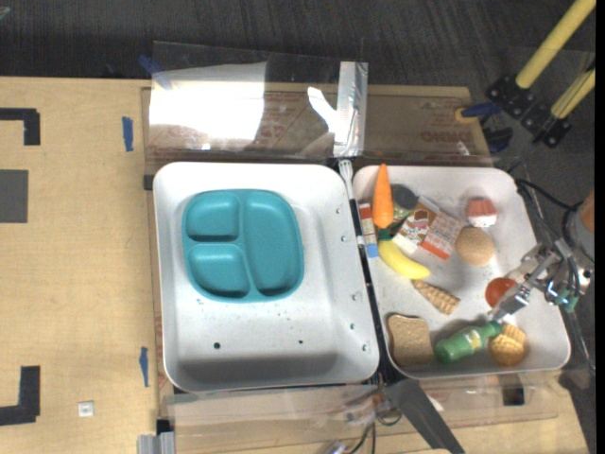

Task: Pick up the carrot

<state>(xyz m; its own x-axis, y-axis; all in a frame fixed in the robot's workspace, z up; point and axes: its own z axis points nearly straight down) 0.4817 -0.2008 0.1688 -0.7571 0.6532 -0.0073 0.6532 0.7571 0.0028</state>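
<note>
The carrot (382, 197) is lying in the right bin (544, 253), up at its far-left corner, tight along the left wall with its green top pointing toward the near side. Things are crowding it: a dark, rounded piece (404, 197) is sitting just beside it on the right, a small printed box (423, 233) is lying right below that, and a banana (404, 260) is stretching out slantwise along the left wall just beyond the carrot's green end. Further toward the right wall, a red-and-white piece (481, 211) is resting near the far-right corner, with a tan bun (475, 246) just beneath it. A waffle cone (436, 297) is lying mid-bin, and along the near edge a slice of bread (408, 339), a green bottle (466, 341) and a yellow corn piece (509, 345) are lining up side by side. The gripper (526, 288) is hanging low over the right side of this bin, well apart from the carrot, its tips just beside a red tomato (500, 290); whether the fingers are parted or closed cannot be told from here. The left bin (255, 348) is carrying a teal divided plate (243, 243) toward its far side.
</note>
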